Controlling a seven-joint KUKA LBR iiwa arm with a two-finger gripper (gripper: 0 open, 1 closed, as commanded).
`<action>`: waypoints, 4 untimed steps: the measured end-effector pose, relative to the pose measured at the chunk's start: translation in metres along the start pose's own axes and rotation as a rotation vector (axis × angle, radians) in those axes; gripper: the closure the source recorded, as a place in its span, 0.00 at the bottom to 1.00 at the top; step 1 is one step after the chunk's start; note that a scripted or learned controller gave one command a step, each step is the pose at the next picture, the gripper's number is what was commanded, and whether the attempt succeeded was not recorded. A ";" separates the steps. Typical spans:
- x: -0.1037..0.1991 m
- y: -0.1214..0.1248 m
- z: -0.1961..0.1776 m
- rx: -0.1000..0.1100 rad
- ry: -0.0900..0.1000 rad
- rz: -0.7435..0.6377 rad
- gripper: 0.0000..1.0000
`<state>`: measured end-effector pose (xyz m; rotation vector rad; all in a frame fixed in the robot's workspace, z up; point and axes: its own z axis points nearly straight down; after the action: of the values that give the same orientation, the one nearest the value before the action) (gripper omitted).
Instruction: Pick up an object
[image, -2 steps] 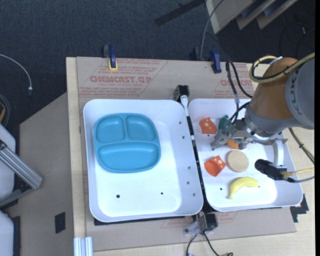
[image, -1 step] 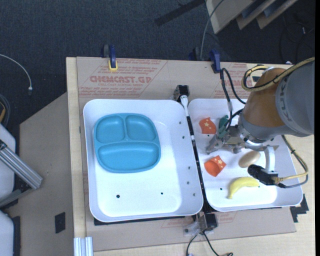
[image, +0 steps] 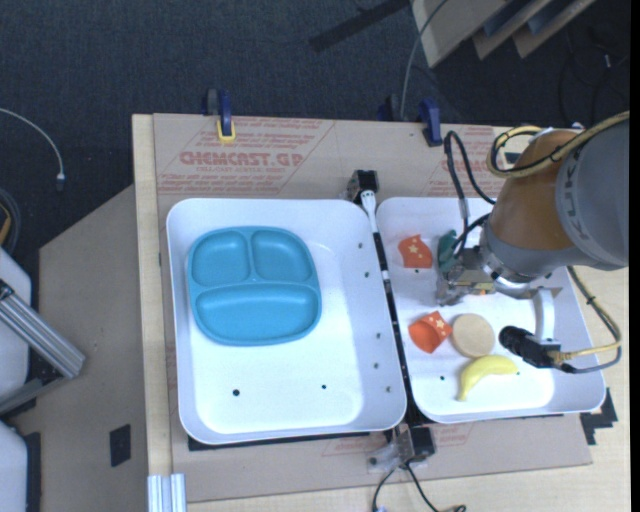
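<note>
One piece of print can be read: red lettering on the brown board (image: 300, 150) that lies on the desk under the two bins, along its far edge just behind the left bin. The large line reads "CHEMCAST G.P", or close to it; the last letters are not sharp. A line of smaller red print runs above it and another below, both too small to read. Fainter red print on the board behind the right bin is also unreadable.
</note>
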<state>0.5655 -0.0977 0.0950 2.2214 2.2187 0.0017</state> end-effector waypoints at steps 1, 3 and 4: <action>0.000 -0.002 -0.043 -0.002 -0.001 -0.001 1.00; -0.004 0.000 -0.139 -0.005 -0.001 -0.002 1.00; 0.046 -0.002 -0.128 0.004 0.002 -0.005 1.00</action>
<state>0.5637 -0.0517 0.2227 2.2188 2.2276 -0.0009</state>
